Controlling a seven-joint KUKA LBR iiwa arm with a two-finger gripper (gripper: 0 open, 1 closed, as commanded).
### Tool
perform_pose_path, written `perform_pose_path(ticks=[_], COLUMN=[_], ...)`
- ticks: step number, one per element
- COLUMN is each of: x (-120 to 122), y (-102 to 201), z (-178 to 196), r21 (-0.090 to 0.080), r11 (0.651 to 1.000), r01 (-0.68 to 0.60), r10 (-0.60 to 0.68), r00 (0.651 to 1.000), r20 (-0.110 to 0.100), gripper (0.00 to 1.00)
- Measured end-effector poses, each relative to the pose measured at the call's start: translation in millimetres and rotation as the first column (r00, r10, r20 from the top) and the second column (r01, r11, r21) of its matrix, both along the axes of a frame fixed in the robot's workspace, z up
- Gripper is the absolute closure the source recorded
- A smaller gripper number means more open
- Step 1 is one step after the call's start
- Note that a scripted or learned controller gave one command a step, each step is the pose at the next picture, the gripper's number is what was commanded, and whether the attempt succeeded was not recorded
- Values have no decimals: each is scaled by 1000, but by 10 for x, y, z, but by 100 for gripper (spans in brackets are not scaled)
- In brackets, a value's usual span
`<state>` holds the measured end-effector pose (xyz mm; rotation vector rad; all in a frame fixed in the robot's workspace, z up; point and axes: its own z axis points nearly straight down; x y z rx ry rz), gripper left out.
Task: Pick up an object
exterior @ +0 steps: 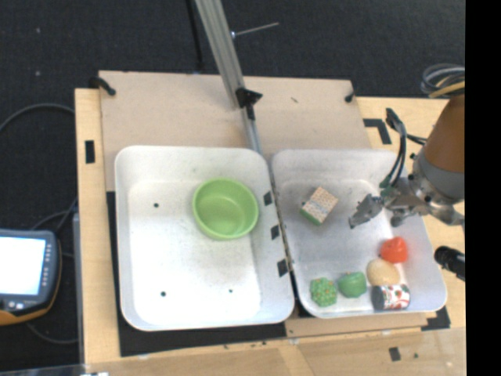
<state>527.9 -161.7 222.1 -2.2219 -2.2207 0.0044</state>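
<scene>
Two white bins [141, 210]: one bowl [225, 207], six objects.

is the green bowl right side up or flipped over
Right side up. The green bowl in the left bin shows its open hollow and rim facing the camera, with nothing visible inside.

Two white bins sit side by side on the desk [329, 351]. The left bin [149, 288] holds a green bowl [225, 207], upright. In the right bin [329, 171], a small patterned block [318, 205] lies near the middle, tilted. Along the near edge lie a dark green bumpy ball [323, 291], a green lump [353, 284], a beige rounded thing [383, 272], an orange-red piece [394, 250] and a red-and-white can [391, 296]. The gripper [365, 210] hovers just right of the block, apart from it.
</scene>
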Motion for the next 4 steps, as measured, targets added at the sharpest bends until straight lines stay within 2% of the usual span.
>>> perform_pose_path(ticks=[2, 3, 4], x=[-146, -112, -140], y=[-136, -138, -191], z=[-1096, -951, -500], r21=[1, 1, 0], r11=[1000, 1000, 1000], r01=[1, 5, 4], r10=[-1, -5, -4], r00=[1000, 1000, 1000], r20=[-3, 8, 9], gripper=[0, 100, 100])
